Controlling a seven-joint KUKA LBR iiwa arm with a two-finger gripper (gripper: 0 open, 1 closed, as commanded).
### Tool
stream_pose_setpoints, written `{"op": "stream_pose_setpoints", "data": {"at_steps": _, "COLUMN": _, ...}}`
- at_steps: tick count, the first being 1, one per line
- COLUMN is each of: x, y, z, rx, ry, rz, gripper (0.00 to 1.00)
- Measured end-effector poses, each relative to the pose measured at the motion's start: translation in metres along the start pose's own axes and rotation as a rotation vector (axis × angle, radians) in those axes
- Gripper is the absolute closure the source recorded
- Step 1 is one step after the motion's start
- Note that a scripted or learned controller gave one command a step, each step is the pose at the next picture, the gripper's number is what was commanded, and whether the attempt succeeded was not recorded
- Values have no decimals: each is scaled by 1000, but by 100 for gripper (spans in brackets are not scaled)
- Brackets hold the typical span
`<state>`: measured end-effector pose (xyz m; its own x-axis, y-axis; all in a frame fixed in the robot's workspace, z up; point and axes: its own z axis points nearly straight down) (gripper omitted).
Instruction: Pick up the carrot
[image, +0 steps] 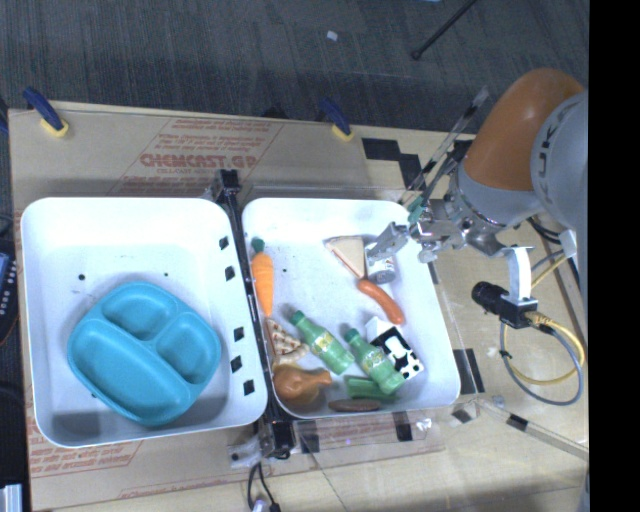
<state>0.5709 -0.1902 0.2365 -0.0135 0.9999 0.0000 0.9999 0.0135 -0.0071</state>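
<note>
I see the carrot (263, 281) lying along the left wall of the right bin (335, 208), near the green bottles (345, 352). My claw (383, 258) hangs over the bin's right side, beside the sandwich wedge (349, 252); I cannot tell its grip.

Carrot (263, 281): orange, tapered body with a small dark green top, lying flat in the right bin (300, 212), hard against that bin's left wall. Long axis runs roughly up-down in the camera view, green top at the far end, narrow tip pointing toward the near side. Tip ends just above a waffle-patterned piece (284, 343); the carrot lies free, nothing on top of it.
</note>
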Motion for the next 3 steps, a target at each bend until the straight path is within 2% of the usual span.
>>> {"op": "stream_pose_setpoints", "data": {"at_steps": 1, "x": 39, "y": -28, "z": 143, "rx": 5, "ry": 2, "rz": -184, "gripper": 0}}
{"op": "stream_pose_setpoints", "data": {"at_steps": 2, "x": 62, "y": 57, "z": 143, "rx": -6, "ry": 0, "rz": -287, "gripper": 0}}
{"op": "stream_pose_setpoints", "data": {"at_steps": 3, "x": 84, "y": 79, "z": 142, "rx": 6, "ry": -16, "rz": -265, "gripper": 0}}
